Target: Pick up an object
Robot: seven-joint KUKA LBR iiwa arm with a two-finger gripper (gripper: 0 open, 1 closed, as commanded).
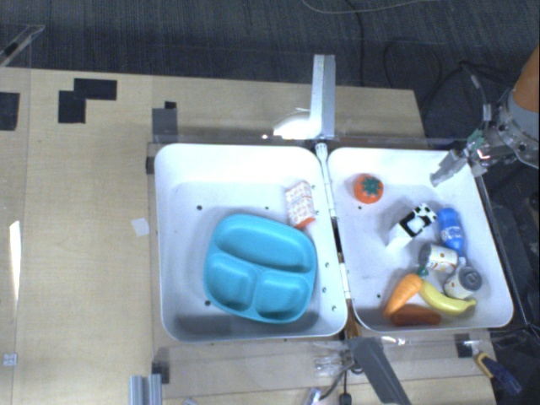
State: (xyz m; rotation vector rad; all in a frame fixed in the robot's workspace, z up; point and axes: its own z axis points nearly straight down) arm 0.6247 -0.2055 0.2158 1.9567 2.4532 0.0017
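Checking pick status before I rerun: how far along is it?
Done: nothing lifted yet. The tomato, banana and carrot all lie in the right bin; the blue tray sits in the left one. In hand: the pincer is over the right bin's far right corner. Left: descend, grasp, lift.

Table (76, 226): pale wood-grain top, black square markings (84, 98) at far left. Floor (169, 15): dark grey carpet, thin cable (371, 5) lying across it. Lighting apparently overhead, even.
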